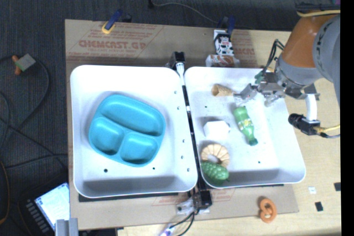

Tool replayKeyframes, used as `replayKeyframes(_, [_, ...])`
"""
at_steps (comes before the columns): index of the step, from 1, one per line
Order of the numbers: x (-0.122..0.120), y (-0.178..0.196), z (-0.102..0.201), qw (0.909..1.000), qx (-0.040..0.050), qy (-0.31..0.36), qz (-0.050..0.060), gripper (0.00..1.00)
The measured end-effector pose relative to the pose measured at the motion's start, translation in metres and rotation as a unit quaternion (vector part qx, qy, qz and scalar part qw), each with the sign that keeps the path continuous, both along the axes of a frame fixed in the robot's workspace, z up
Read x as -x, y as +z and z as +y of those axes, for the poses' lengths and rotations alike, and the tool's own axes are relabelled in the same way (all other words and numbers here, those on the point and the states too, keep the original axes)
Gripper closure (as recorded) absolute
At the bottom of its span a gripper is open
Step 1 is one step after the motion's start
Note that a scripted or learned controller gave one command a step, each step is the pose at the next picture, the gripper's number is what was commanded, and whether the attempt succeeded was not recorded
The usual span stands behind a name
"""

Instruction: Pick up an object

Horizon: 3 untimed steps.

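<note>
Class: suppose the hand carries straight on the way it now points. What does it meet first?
The hand points left and slightly down; the green bottle lies just below that line, so probably bin floor first. Depth is unclear.

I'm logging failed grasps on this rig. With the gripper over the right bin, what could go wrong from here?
The gripper hovers between the cone and the green bottle, centred on neither, so it may close on nothing. The bottle looks round and lies tilted; it could roll or slip. The white block, donut and green toy sit close together.
</note>
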State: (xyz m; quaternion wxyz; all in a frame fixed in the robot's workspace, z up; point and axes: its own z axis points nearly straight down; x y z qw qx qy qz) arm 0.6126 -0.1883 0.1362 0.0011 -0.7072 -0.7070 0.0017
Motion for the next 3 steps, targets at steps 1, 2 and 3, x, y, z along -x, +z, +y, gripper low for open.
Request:
replayKeyframes(1, [0.054, -0.049, 0.004, 1.0000, 0.0006, 0.000, -0.004, 0.00])
replayKeyframes(2, [0.053, -0.039, 0.003, 1.0000, 0.0022, 0.000, -0.005, 1.00])
replayKeyframes(3, [0.101, 0.056, 0.044, 1.0000, -0.0003, 0.001, -0.002, 1.00])
